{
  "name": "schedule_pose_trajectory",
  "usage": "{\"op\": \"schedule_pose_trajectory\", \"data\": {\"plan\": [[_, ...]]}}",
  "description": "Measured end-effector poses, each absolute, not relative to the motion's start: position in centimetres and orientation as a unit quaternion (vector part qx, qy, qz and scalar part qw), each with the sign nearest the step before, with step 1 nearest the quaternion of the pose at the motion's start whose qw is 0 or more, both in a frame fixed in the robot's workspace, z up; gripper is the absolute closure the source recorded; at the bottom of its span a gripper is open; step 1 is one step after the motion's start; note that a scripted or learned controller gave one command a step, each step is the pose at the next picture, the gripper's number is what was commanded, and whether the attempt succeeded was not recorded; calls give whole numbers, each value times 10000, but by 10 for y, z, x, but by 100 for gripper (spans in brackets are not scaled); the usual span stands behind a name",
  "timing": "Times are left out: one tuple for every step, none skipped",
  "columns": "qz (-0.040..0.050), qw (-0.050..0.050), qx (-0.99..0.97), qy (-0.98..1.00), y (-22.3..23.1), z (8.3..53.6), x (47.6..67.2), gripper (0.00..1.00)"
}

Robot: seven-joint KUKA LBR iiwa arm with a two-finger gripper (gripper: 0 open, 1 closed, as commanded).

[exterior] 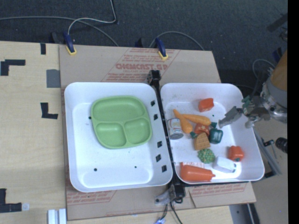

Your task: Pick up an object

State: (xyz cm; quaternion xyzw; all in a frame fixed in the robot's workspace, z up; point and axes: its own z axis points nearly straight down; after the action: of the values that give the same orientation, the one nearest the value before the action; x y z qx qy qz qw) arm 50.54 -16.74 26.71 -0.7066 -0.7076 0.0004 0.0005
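Observation:
The right bin holds several toy foods: an orange-red block, two carrots, a small metal can, a brown cracker, a dark green piece, a broccoli, a red pepper, a white piece and a big orange carrot. My gripper hangs over the bin's right side, open, with nothing between its fingers. Its left finger points down-left toward the dark green piece, a short way from it.
The left bin carries a green divided plate. Both bins rest on a cardboard sheet held by two clamps at the back. Cables run along the dark floor behind.

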Motion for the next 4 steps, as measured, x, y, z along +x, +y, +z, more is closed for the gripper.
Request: {"op": "schedule_pose_trajectory", "data": {"plan": [[9, 11, -7065, -7077, -142, 190, 593, 0], [-24, -37, -7059, -7083, -132, 88, 667, 0], [-11, -50, -7057, -7085, -133, 98, 667, 100], [-16, -9, -7059, -7083, -68, 186, 669, 100]]}}
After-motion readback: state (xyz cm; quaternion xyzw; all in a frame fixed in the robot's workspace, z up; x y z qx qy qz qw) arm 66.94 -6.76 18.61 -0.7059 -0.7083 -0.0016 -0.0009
